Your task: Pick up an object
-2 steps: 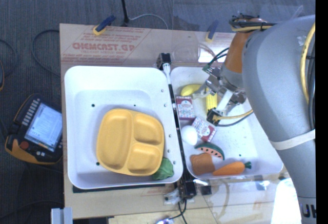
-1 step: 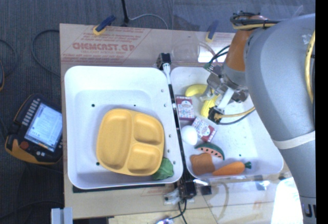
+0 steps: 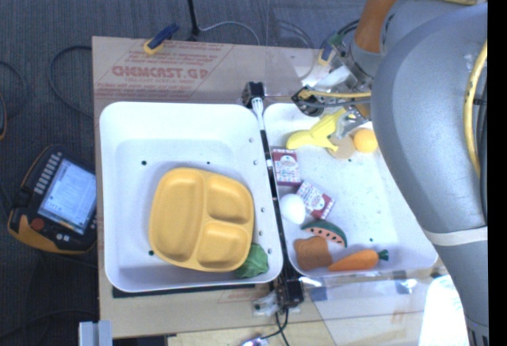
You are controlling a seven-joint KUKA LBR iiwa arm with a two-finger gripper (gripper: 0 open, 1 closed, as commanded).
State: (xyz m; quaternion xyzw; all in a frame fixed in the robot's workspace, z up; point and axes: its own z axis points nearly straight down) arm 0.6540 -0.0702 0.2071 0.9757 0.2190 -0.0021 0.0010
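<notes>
Yellow banana (image 3: 315, 135) lies in right bin (image 3: 396, 202), far end, just under and beside the gripper (image 3: 342, 116); finger spread: cannot tell. Orange ball (image 3: 364, 140) just right of the fingers. Nearer the camera: two red cartons (image 3: 285, 166), white egg (image 3: 292, 208), watermelon slice (image 3: 329, 231), bread (image 3: 312, 252), carrot (image 3: 355, 260). Yellow divided plate (image 3: 202, 218) sits in left bin (image 3: 135, 138), well apart.
</notes>
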